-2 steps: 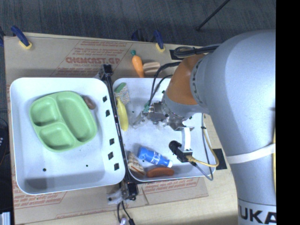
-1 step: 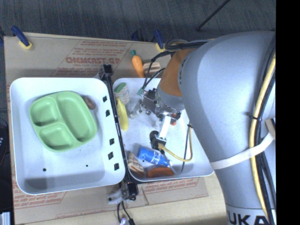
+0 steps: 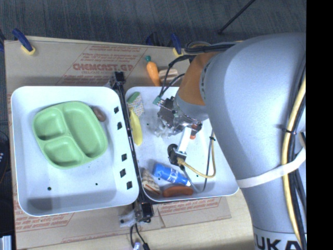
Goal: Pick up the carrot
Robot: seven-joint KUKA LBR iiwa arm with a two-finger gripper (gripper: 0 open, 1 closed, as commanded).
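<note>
The carrot (image 3: 152, 73), small and orange with a green top, lies on the cardboard just beyond the far rim of the right bin (image 3: 221, 187), outside both bins. My gripper (image 3: 160, 125) hangs low inside the right bin's upper part, a little to the right of a yellow banana-like item (image 3: 136, 128). The carrot is well behind the gripper and apart from it. Nothing shows held in the gripper. The big grey arm covers the bin's right side.
The left bin (image 3: 26, 191) holds a green divided plate (image 3: 70, 133) with a small brown item (image 3: 99, 113) at its edge. In the right bin lie a small packet (image 3: 136, 103), a blue item (image 3: 170, 174) and a reddish sausage (image 3: 177, 191).
</note>
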